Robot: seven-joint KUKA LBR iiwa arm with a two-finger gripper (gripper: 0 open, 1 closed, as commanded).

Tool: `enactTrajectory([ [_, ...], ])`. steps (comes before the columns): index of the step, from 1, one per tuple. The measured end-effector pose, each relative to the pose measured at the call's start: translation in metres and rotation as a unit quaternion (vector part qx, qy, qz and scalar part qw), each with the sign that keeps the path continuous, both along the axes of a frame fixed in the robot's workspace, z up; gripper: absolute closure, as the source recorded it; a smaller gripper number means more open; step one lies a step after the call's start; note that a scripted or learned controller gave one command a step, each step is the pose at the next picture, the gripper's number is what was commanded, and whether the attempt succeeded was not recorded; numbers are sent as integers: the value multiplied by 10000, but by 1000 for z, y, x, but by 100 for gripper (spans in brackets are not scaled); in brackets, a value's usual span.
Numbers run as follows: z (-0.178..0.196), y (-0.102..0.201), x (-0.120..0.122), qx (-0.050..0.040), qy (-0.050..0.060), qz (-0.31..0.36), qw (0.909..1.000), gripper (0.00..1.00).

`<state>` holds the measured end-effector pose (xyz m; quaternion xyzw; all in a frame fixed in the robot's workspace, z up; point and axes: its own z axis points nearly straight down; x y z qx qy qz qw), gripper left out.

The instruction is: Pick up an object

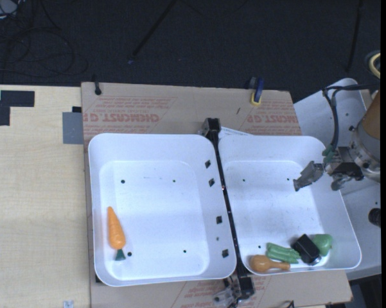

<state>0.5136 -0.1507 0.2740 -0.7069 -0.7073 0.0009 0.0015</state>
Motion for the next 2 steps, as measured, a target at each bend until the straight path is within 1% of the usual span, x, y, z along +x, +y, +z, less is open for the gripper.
enactTrajectory([
  [1,25,81,34,3,-19,39,10000,0],
  [2,37,-42,41,-31,-19,-45,10000,0],
])
